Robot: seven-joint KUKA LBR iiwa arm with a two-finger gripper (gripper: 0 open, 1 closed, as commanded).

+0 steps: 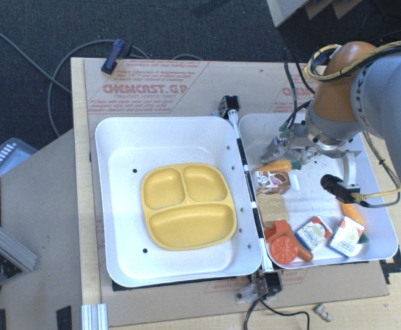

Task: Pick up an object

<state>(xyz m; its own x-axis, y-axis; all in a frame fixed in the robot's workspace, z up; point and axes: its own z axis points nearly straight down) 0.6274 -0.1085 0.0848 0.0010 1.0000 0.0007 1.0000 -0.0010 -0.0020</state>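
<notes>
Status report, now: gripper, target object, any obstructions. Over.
Gripper low in right bin, over orange item; grasp unconfirmed. Toy foods cluster at the bin's near end. Yellow divided tray sits in left bin, clear of the work.

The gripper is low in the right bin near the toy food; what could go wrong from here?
1. The gripper hangs at the orange piece, which touches the brown packet; closing may catch both or push one away.
2. It works close to the divider between the bins, so a finger might strike it.
3. The cable trailing over the right bin could drag items.
</notes>
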